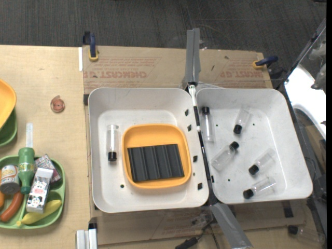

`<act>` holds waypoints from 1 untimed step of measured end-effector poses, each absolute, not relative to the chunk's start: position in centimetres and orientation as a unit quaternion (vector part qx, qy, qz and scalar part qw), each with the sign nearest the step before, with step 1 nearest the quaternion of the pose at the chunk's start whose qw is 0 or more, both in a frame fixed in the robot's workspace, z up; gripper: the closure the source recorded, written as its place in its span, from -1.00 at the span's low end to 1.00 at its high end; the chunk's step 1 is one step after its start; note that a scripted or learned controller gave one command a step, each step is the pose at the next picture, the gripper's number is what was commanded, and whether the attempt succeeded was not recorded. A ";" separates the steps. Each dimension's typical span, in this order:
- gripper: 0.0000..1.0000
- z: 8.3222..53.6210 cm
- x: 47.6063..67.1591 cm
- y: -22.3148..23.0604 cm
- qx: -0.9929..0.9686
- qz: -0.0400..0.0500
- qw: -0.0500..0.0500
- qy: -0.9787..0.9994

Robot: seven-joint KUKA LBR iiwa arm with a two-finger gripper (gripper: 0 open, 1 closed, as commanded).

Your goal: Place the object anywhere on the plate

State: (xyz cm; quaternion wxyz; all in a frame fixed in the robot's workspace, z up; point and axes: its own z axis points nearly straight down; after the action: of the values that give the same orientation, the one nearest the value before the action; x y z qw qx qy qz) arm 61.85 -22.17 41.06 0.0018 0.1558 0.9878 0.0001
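Looking down at the tabletop (46, 77), you are seeing two white bins sitting side by side on brown cardboard. The left bin (98, 191) is holding an orange plate (155, 134) with a dark ribbed insert (155, 162) lying flat in its middle. One clear vial with a black cap (111, 142) is lying just left of the plate, apart from its rim, cap toward the near side. The right bin (290, 185) is carrying five more clear vials: one (207, 123) lying along its left wall with the cap at the far end, one (240, 122) toward the far middle, one (226, 155) near the centre, one (261, 163) to its right, and one (259, 187) nearest you. Off at the left, a green tray (52, 214) is holding toy food and a small green bottle (25, 168), and a yellow dish (6, 105) is sitting at the left edge. You cannot tell how the hand is standing; nothing of its state is readable here.
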 end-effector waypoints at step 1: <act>-1.00 32.5 55.9 -19.9 0.083 0.000 0.001 0.997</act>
State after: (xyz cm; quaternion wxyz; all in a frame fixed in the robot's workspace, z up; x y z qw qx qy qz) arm 55.89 -19.87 32.50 0.0009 0.0833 0.9965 0.0003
